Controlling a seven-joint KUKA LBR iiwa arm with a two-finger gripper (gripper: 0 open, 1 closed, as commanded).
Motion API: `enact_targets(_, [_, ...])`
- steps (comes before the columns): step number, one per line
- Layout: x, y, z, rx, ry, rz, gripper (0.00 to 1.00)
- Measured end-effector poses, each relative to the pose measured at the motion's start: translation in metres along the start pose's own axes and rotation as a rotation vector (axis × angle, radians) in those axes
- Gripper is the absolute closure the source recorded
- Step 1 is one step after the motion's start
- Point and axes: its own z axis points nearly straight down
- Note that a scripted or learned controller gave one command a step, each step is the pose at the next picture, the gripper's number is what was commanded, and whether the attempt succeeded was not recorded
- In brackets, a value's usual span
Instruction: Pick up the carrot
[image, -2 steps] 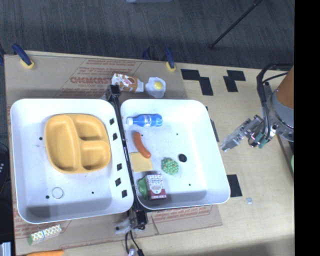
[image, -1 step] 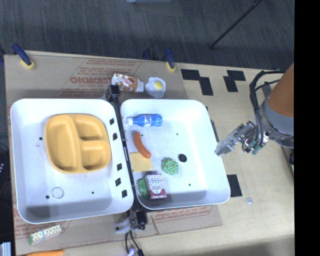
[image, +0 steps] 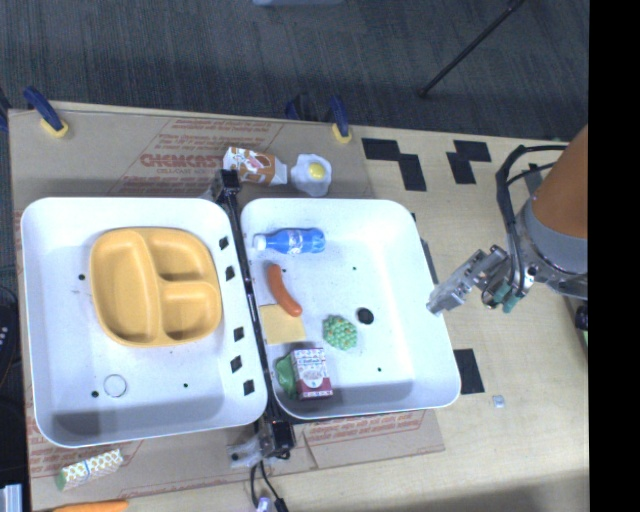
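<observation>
While the claw (image: 462, 283) hangs over the bare table (image: 520, 420) just beyond the right bin's (image: 395, 225) right rim, its fingers spread apart and gripping nothing, the carrot (image: 283, 288) lies inside that bin near its left wall, slanted, well apart from the claw. Above the carrot rests a blue bottle (image: 291, 241) on its side with a white cap. Just below the carrot sits a flat yellow slice (image: 281, 325), touching or nearly touching its lower end. Further right are a green knobbly ball (image: 340, 332) and a small dark round thing (image: 364, 317). At the bin's front edge stands a small carton (image: 312, 372) with a red and white label, its print too small to read, beside something green (image: 285, 375).

The left bin (image: 60, 400) holds a yellow divided tray (image: 155, 284) with three compartments.

Beyond the bins lie a brown and white packet (image: 250, 166) and a white and yellow object (image: 312, 174), perhaps a toy egg. Red print on the cardboard (image: 180, 150) beneath seems to read "CHEMCAST".
</observation>
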Motion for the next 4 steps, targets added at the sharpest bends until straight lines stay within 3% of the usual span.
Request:
enact_targets(1, [0.0,0.0,-0.002,-0.001,-0.003,0.11,1.0])
enact_targets(2, [0.0,0.0,-0.015,-0.001,-0.003,0.057,1.0])
enact_targets(3, [0.0,0.0,0.015,-0.001,0.0,-0.076,1.0])
enact_targets(4, [0.0,0.0,-0.006,-0.001,-0.003,-0.139,1.0])
